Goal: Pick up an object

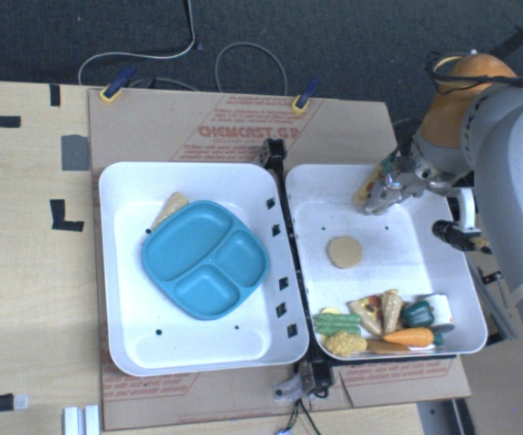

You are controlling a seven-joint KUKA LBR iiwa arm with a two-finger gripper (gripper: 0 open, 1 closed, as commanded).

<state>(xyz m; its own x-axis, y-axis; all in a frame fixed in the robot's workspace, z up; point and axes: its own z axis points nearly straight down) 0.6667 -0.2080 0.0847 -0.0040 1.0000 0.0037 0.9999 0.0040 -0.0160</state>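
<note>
Over the far right part of the right bin [442,270] hangs the gripper [376,198], at the end of the grey arm [492,143]; whether it is clenched, released or grasping anything cannot be told. Just below and left of it a round tan cookie [344,252] lies alone on the bin floor, apart from it. Further below the gripper, along the near wall, toy food is heaped: a carrot [406,338], corn [344,343] and other pieces. Well to its left, in the left bin [121,270], sits a blue tray [207,258].
</note>
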